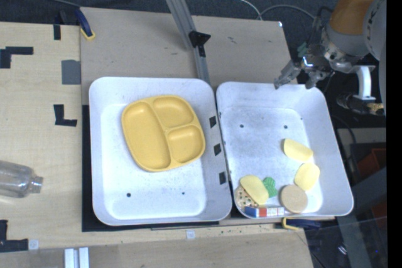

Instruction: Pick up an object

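My gripper [294, 76] hangs over the far right corner of the right bin [251, 103], its two fingers spread apart and nothing between them. Low in that bin lie several small pieces: a pale yellow piece [297, 150], another yellow piece [307, 176], a round tan disc [293, 198], a yellow oblong piece [254, 189] and a small green piece [269, 185]. All of them are well below the gripper in the view, near the bin's front right.
A yellow three-part plate [163, 132] lies in the left bin [107, 198]. A slanted metal rail [178, 0] crosses the bench behind the bins. A clear bottle [16, 179] lies on the wooden surface at the far left.
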`<state>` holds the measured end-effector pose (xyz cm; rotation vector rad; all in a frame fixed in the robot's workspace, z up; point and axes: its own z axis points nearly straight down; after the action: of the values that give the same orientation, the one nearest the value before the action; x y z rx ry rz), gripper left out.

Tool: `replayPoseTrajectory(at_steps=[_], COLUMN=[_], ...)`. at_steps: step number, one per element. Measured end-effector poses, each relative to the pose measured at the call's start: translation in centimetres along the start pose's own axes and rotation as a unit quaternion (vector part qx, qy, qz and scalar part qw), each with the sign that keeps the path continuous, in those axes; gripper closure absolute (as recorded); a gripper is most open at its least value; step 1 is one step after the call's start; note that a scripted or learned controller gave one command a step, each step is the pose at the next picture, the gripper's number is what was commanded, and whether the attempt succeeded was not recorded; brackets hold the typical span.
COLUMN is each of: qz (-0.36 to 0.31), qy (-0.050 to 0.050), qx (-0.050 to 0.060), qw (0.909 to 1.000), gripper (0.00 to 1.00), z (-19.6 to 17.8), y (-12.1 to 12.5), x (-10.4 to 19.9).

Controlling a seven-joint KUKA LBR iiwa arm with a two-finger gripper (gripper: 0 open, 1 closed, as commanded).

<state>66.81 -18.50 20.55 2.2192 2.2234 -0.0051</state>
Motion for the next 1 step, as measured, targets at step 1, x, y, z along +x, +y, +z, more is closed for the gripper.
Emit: replayPoseTrajectory(at_steps=[1], qz=[-0.001], qy=[-0.001], qx=[0.000], qw=[1.0000], gripper=[1.00], z=[-1.04], y=[0.04], x=[0.05])
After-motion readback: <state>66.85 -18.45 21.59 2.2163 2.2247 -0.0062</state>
